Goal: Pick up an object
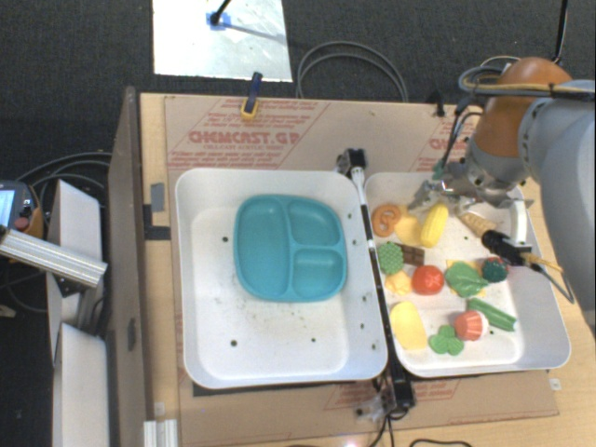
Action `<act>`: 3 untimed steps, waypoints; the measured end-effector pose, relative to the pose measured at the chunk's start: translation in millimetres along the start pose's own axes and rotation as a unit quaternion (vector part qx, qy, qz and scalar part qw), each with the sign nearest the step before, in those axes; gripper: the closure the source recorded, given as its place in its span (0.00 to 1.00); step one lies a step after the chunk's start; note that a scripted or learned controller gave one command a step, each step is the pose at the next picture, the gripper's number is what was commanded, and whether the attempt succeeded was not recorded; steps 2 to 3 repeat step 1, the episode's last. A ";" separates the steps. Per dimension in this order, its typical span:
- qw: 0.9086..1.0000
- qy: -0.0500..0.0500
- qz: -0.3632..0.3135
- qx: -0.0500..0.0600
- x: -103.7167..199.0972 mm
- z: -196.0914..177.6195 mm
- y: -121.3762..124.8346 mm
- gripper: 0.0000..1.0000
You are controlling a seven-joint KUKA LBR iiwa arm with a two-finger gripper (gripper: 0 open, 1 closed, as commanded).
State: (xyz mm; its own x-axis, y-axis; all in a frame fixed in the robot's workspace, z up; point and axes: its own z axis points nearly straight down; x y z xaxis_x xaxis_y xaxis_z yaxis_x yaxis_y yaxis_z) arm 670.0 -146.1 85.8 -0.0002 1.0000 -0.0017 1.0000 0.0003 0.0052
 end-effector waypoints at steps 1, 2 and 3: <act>1.000 0.000 -0.002 -0.001 1.6 -11.2 0.7 1.00; 1.000 0.000 -0.002 -0.001 1.6 -11.2 0.7 1.00; 1.000 0.000 -0.002 -0.001 1.6 -11.2 0.7 1.00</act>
